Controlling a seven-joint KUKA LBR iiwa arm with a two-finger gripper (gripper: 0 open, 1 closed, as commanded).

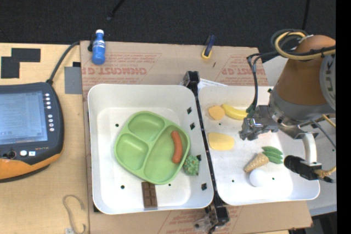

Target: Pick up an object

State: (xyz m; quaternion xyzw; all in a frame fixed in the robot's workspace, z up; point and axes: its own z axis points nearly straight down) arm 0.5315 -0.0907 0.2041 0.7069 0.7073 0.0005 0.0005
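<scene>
Two shallow white bins sit side by side on a cardboard-covered bench: the left bin (104, 118) and the right bin (307, 189). One green divided plate (143, 145) lies in the left bin, with one toy sausage (176, 146) in its right compartment. One toy broccoli (191, 165) touches the plate's lower right rim, and one brown chocolate bar (149, 195) lies near the bin's front wall. The right bin contains six toy items: one orange round piece (216, 113), one banana (235, 112) just beside it, one yellow lemon-like piece (221, 142), one green pea pod (272, 154), one ice cream cone (256, 162) and one white egg (257, 177).

One blue bottle (98, 47) and one blue-and-yellow clamp (208, 47) rest on the cardboard behind the bins. One control tablet (27, 123) lies left of the bins. Dark floor with cables extends beyond the bench.

One gripper (250, 130) hangs over the right bin, between the banana and the lemon-like piece. Finger opening probably cannot be judged at this angle; no object is visible between the fingers.
</scene>
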